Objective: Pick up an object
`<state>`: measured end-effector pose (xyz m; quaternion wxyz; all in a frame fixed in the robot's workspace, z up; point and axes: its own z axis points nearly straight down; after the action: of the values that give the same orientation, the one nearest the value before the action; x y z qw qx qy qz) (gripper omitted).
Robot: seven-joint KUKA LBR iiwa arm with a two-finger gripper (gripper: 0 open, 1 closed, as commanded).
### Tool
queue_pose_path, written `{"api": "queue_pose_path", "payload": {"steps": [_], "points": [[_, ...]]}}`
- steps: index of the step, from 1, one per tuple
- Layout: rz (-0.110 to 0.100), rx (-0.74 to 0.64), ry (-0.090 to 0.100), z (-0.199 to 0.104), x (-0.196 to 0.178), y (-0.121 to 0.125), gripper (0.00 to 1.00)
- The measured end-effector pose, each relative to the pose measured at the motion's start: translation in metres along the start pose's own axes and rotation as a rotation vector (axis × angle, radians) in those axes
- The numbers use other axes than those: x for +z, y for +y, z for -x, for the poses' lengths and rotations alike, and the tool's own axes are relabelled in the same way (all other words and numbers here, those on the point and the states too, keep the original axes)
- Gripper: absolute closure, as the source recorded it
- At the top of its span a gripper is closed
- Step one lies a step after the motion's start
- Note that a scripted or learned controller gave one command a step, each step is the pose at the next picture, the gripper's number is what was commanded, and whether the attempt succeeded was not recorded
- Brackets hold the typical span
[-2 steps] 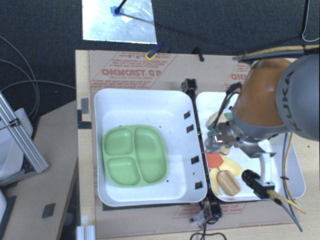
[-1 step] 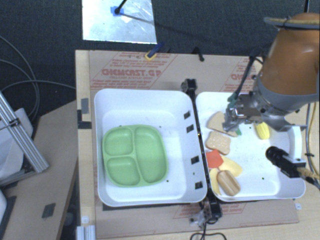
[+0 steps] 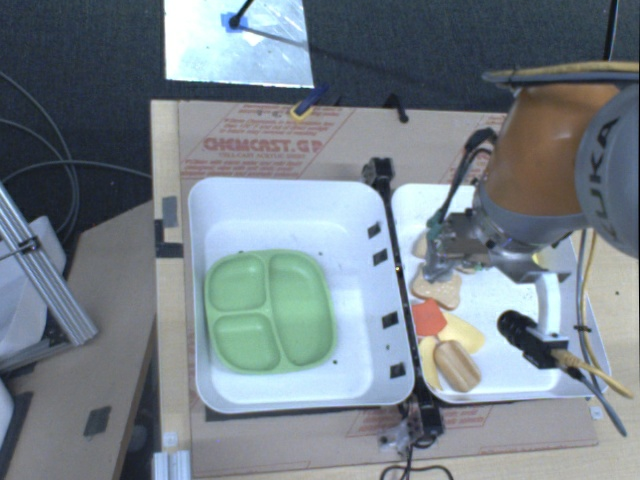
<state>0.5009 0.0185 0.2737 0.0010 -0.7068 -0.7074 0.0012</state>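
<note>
The hand (image 3: 437, 260) hangs in the right bin (image 3: 495, 383), touching or just above the tan slice (image 3: 441, 291), which extends toward the near side; whether the hand is spread cannot be told.

The left bin (image 3: 300, 200) offers the most room: its upper band and right-hand strip are bare white floor, while the green divided plate (image 3: 268, 310) fills its lower left. The right bin (image 3: 487, 303) is tight. The arm (image 3: 545, 158) covers its upper part at the frame's right, and the gripper (image 3: 437, 261) hangs low near its left wall. Below that, a toast-like slice (image 3: 440, 291), a red piece (image 3: 428, 318), a yellow piece (image 3: 465, 335) and a brown roll (image 3: 457, 366) crowd together along the same wall, leaving a bare patch just right of the slice.
</note>
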Motion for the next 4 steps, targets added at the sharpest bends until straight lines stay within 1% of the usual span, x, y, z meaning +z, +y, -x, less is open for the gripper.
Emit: {"api": "queue_pose_path", "payload": {"steps": [1,2,3,4], "points": [[0.008,-0.007,0.002,-0.046,-0.04,-0.014,1.0],[0.001,-0.013,0.003,-0.154,0.007,-0.016,1.0],[0.01,0.004,0.0,-0.078,-0.055,0.006,1.0],[0.008,-0.006,0.001,-0.082,-0.063,0.006,1.0]]}}
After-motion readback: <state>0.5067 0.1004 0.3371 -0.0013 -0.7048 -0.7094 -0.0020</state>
